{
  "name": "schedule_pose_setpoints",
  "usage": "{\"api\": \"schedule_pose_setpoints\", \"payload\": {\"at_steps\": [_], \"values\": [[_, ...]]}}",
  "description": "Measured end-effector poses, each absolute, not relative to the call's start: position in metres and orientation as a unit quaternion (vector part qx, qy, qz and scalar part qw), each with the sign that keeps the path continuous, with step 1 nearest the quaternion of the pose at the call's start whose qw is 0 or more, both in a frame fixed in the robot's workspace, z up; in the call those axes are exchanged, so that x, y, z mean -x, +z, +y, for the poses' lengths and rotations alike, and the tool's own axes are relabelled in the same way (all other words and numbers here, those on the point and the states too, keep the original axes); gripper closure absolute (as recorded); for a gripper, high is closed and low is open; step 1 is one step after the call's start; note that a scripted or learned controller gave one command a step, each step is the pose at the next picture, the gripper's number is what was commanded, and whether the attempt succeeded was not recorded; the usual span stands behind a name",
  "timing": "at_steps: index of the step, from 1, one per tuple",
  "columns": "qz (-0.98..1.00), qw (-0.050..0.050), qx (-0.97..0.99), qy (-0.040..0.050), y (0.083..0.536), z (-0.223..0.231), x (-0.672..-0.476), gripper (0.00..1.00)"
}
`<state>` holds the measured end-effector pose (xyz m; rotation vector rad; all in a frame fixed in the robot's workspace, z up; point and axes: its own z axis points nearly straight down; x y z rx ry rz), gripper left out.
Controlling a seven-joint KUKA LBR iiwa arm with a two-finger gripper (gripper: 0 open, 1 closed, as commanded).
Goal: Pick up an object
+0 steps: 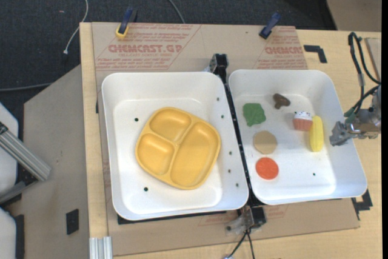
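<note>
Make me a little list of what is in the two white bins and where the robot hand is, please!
left bin: one yellow plate with three sections
right bin: green piece, brown piece, tan round piece, orange-red round piece, yellow long piece, small pink and white piece
hand: at the right bin's right edge, beside the yellow long piece
held by hand: nothing seen between its fingers
blue clamps: two, at the far edge of the board
</note>
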<state>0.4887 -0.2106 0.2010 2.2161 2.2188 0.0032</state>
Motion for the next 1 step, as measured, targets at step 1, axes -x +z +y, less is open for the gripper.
{"api": "schedule_pose_setpoints", "payload": {"at_steps": [1], "values": [[0.709,-0.002,-0.705,0.0004,0.1948,-0.1561,-0.4971,1.00]]}}
